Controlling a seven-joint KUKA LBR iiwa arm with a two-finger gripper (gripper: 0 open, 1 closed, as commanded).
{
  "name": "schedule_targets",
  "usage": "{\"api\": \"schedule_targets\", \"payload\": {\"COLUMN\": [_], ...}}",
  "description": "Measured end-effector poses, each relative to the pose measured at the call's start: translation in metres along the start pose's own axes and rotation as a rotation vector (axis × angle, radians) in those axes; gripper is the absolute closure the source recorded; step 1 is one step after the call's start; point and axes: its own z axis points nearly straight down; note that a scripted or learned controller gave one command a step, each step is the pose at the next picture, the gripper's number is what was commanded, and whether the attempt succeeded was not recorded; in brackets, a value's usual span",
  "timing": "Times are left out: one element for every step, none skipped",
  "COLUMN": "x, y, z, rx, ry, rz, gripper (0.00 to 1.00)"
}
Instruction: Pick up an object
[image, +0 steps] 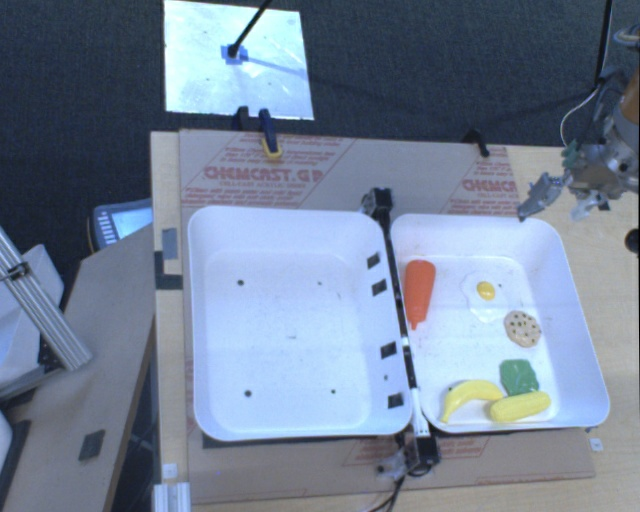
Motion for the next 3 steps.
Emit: {"api": "schedule_targets", "payload": {"x": [0.057,0.054,0.096], "y": [-0.038,-0.038,-0.030], "z": [-0.125,-0.128,-0.269], "rx": [-0.014,-0.006,-0.018], "ry": [-0.001,-0.002,-0.001], "rz": [-0.007,-0.007,-0.007], "gripper": [0.00,1.00,1.00]}}
